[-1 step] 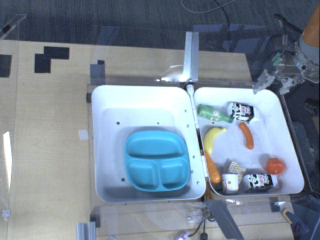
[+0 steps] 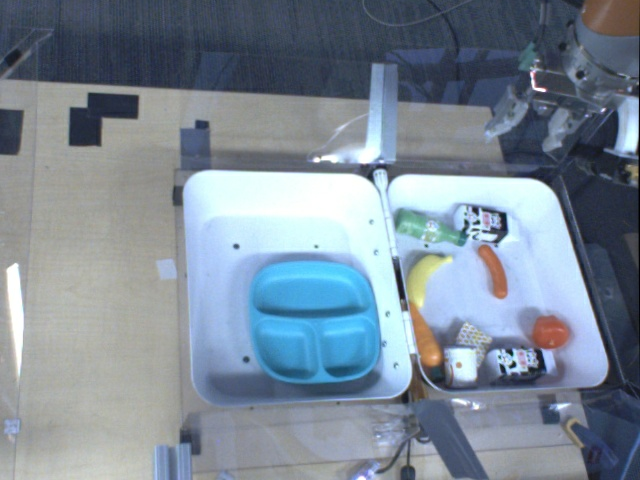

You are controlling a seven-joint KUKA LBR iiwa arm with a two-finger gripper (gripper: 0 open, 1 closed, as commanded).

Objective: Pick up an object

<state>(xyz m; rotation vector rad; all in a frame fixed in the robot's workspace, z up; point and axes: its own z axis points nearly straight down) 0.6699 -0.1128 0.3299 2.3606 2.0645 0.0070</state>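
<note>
Banana [image 2: 427, 274] near divider; gripper [image 2: 531, 118] open, beyond bin's [image 2: 560, 218] far edge

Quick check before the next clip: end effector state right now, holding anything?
End effector: open, holding nothing, raised beyond the far edge of the right bin.

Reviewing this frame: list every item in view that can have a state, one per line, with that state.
tool: open, holding nothing, above the bench behind the right bin
blue tray: upright, in left bin
banana: lying flat
green bottle: on its side
carrot: lying against the divider
sausage: lying flat
</note>
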